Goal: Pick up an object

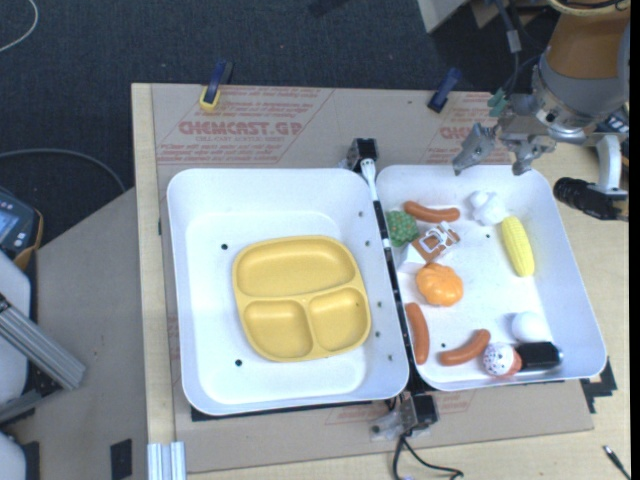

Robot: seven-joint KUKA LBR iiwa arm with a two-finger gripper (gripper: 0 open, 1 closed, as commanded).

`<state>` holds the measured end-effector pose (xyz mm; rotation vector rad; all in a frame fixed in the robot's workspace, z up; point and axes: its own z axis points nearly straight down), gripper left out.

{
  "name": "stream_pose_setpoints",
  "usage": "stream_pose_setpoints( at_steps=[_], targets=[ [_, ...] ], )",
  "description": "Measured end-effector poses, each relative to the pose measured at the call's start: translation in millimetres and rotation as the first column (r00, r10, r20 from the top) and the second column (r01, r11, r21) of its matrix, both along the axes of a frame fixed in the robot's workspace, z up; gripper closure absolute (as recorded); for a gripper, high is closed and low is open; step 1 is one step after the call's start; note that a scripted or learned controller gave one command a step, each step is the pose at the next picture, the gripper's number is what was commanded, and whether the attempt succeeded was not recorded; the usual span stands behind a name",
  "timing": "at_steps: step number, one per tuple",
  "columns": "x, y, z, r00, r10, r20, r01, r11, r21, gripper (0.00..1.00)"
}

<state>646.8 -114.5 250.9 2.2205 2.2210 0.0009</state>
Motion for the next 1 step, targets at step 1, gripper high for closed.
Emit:
stream_pose_setpoints(
  at_steps=[1],
  targets=[
    [-0.2, 3.0, -42.8, 1.000, 0.000, -0.007, 0.000, 1.000, 0.001, 0.00]
  ],
)
